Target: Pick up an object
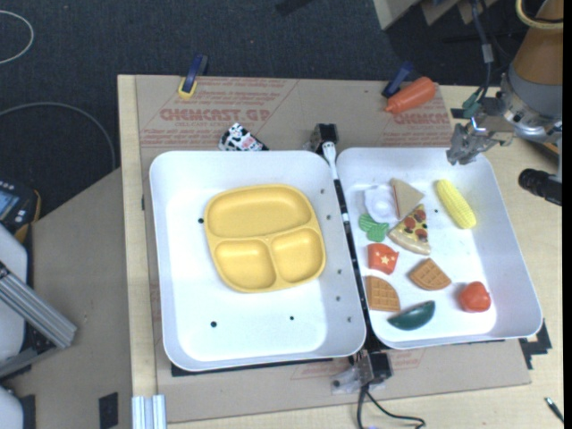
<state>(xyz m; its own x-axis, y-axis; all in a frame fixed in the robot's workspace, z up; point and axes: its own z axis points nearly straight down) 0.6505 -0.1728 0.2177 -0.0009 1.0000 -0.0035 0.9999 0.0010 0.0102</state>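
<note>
The right bin point(509, 239) holds several toy foods: a yellow corn cob point(456, 204), a pizza slice point(414, 231), a white piece point(381, 203), a green piece point(374, 228), a red block point(382, 258), two waffle-like pieces point(382, 294) point(430, 275), a red tomato point(475, 297) and a dark green vegetable point(412, 315). My gripper point(466, 145) hangs over the bin's far right corner, above and just behind the corn. I see nothing in it.
The left bin point(179, 311) holds a yellow divided plate point(264, 237). An orange carrot toy point(411, 95), a black-and-white toy point(239, 138) and a yellow clamp point(189, 80) lie on the board behind the bins.
</note>
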